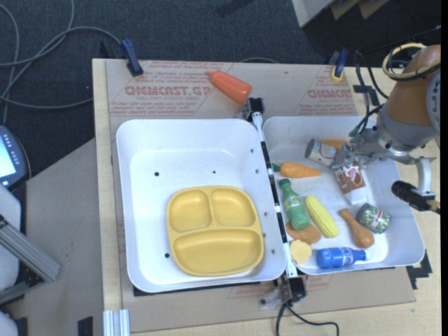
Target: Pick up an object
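Two white bins sit side by side on the tabletop (105, 187). The left bin (136, 152) holds a yellow tray (214, 230) with three compartments, lying toward that bin's 5 o'clock corner.

The right bin (413, 240) carries the loose things. At its 9 o'clock edge a carrot (299, 170) lies roughly level, tip toward 3 o'clock. Below it a green bottle (293, 205) lies along the divider, with a corn cob (322, 215) just beside it at 3 o'clock. A blue bottle (341, 257) rests at the bin's 6 o'clock edge, cap toward 3 o'clock. A drumstick (358, 229) lies slantwise near the middle, and a green can (374, 219) sits just beside it at 2 o'clock. A brown packet (350, 178) lies near the bin's centre, and a carton (323, 150) lies toward 11 o'clock.

The arm (409, 110) reaches in from 3 o'clock, and the tool (348, 159) hangs low over the gap between carton and packet, close to or touching the packet's upper end. Whether the tool is spread or pressed together cannot be told, and nothing is plainly pinched in it.

Outside the bins, an orange pepper (229, 85) rests on the tabletop at 12 o'clock from the left bin. Blue clamps (130, 56) grip the tabletop's far edge.
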Controlling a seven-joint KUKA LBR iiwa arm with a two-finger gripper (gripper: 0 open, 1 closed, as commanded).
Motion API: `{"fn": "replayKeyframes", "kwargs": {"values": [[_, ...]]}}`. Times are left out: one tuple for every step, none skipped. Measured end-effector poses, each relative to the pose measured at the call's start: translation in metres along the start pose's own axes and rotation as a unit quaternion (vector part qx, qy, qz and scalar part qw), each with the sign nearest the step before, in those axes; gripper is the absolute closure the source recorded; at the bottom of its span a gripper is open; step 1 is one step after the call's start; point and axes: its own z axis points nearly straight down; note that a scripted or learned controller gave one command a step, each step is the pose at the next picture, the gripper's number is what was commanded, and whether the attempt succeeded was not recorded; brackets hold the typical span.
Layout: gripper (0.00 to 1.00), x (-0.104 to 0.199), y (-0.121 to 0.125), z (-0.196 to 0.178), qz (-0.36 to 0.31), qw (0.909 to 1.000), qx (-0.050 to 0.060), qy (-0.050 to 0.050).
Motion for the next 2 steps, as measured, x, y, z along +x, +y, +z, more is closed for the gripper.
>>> {"fn": "replayKeyframes", "kwargs": {"values": [[1.00, 0.066, 0.059, 0.019, -0.003, 1.0000, 0.004, -0.006], [1.00, 0.098, -0.007, -0.059, 0.001, 1.0000, 0.002, 0.002]]}}
